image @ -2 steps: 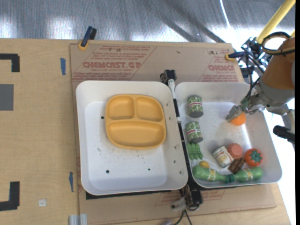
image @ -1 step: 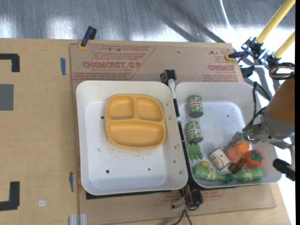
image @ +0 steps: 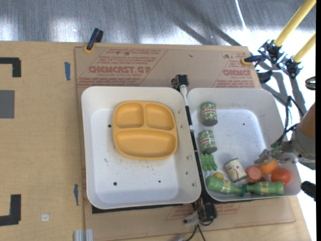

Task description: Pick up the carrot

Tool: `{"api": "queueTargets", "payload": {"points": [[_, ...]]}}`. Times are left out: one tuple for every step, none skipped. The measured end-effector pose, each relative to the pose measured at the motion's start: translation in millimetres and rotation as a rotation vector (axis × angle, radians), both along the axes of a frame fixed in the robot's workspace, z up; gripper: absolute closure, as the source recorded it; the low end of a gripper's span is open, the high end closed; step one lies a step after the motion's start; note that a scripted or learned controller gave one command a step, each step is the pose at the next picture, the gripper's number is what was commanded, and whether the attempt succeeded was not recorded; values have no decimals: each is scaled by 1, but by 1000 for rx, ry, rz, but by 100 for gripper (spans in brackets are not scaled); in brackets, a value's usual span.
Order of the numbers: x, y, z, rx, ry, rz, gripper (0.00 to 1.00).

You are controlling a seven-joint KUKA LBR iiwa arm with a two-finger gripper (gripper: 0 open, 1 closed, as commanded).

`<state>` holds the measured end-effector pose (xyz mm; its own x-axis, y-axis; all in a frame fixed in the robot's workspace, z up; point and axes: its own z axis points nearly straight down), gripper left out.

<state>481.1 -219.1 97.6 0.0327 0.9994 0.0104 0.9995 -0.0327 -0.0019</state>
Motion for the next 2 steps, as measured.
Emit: {"api": "queueTargets", "payload": {"points": [[31, 12, -11, -9, -5, -332, 100], [45, 22, 81, -11, 3, -770, 100]]}}
